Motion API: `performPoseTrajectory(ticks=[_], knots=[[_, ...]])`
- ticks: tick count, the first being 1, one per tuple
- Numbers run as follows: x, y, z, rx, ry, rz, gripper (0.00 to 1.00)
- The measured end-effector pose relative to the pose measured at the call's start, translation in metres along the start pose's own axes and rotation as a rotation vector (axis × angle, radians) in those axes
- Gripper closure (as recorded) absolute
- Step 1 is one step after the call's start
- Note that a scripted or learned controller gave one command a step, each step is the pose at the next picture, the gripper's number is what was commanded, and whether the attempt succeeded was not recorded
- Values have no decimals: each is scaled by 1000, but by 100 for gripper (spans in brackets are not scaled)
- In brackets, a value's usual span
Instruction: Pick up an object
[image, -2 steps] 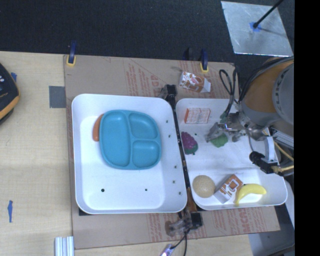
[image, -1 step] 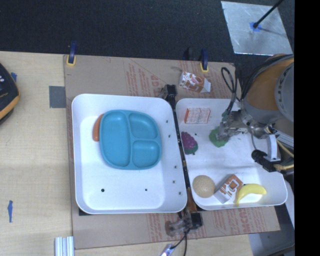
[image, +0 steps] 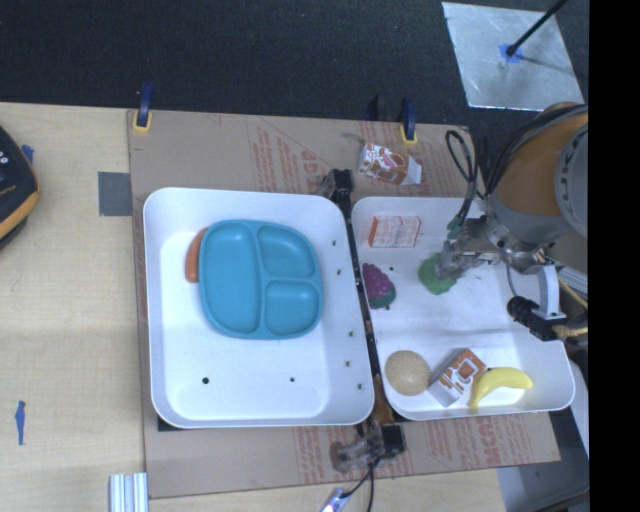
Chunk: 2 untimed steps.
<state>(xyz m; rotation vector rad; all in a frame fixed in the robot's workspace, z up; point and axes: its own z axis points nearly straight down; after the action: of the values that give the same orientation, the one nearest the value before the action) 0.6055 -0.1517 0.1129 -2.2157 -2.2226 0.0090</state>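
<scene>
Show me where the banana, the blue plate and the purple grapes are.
banana (image: 502, 384): camera view, middle of the peel.
blue plate (image: 262, 279): camera view, central divider.
purple grapes (image: 378, 284): camera view, middle of the bunch.

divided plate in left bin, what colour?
Light blue, plain; the divided plate shows in the camera view, in the left bin.

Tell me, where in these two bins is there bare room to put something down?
Left bin: a wide bare strip below the blue divided plate. Right bin: a bare patch mid-floor, between the purple grapes and the banana. Its top is crowded: carton, green object and gripper.
</scene>
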Motion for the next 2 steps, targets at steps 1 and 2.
performPoseTrajectory(ticks=[1, 2], knots=[[0, 0, 0, 0, 0, 0, 0], [-3, 0, 21, -1, 1, 1, 0]])
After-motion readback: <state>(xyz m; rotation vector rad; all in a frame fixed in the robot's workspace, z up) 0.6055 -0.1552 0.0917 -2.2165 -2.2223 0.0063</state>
